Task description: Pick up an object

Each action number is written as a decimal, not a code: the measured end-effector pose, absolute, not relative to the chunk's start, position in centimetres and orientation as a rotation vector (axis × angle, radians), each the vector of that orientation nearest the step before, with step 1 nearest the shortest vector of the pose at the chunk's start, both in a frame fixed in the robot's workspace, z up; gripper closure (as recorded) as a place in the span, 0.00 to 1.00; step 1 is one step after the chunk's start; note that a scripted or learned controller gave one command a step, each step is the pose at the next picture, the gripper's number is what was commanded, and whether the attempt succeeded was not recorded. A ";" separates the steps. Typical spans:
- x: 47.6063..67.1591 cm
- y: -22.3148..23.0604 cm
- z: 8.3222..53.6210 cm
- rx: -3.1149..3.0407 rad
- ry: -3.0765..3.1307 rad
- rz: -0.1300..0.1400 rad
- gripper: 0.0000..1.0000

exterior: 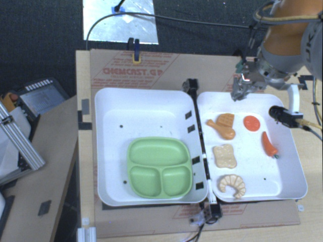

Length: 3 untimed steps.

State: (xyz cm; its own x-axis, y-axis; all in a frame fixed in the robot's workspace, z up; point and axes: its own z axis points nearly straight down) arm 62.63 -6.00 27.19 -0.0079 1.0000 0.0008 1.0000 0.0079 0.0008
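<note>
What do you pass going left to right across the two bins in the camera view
green divided plate → chicken drumstick → red tomato slice → carrot

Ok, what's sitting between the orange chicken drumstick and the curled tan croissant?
A pale tan bread slice lies between the drumstick and croissant in the camera view.

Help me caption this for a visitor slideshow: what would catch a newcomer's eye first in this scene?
Probably the green divided plate lying in the left bin, the largest patch of colour. Next come the toy foods spread over the right bin: a drumstick, a tomato slice, a carrot, a bread slice and a croissant. The gripper hangs over that bin's far edge.
</note>
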 end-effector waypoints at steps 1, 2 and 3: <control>60.7 -1.3 27.3 -2.210 -2.230 -0.002 1.00; 58.4 4.3 25.5 -2.210 -2.230 0.000 1.00; 55.9 9.2 25.4 -2.209 -2.231 -0.001 1.00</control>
